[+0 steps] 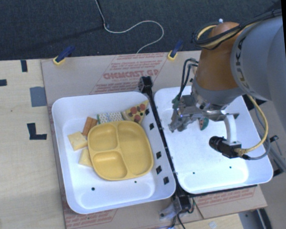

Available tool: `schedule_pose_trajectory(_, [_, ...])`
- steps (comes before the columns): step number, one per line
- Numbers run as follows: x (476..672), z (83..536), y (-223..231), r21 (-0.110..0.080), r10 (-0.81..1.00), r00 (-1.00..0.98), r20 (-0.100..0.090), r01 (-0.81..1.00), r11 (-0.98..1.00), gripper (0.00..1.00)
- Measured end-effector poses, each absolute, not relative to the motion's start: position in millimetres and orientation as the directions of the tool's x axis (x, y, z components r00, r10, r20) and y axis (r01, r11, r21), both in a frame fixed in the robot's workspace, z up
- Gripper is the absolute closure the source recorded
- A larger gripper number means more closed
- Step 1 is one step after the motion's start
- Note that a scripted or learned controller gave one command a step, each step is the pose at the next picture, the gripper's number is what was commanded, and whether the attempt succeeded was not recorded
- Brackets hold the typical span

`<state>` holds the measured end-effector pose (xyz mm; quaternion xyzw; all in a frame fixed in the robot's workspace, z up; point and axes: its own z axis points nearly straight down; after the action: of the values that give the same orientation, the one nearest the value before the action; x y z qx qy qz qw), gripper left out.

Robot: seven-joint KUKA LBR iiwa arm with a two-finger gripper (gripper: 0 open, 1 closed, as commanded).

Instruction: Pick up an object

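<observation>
Together, two white bins (70, 143) hold one yellow divided plate (120, 150); whether the fingers (180, 124) are open, I cannot tell.

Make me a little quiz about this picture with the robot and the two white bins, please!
1. True or false: the yellow divided plate lies in the left bin.
2. Over which bin does the gripper hang? A) the left bin B) the right bin C) the brown cardboard outside the bins
3. Fill in the missing word: the yellow plate has ___ compartments.

Key:
1. True. The plate rests in the left bin, with small flat pieces peeking out along its upper and left edges.
2. B. The gripper is over the right bin, near the divider between the two bins.
3. Three.
</observation>
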<state>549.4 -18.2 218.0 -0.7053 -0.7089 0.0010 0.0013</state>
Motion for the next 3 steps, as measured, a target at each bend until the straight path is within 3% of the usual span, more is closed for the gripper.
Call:
schedule_pose_trajectory(1, [536.8, 223.8, 44.9, -0.003, 1.000, -0.008, 0.002, 1.000, 0.008, 1.00])
schedule_pose_trajectory(2, [543.5, 230.6, 68.8, -0.002, 1.000, -0.004, 0.001, 1.000, 0.004, 1.00])
schedule_pose_trajectory(3, [534.4, 222.2, 57.2, -0.004, 1.000, -0.001, -0.002, 1.000, 0.001, 1.00])
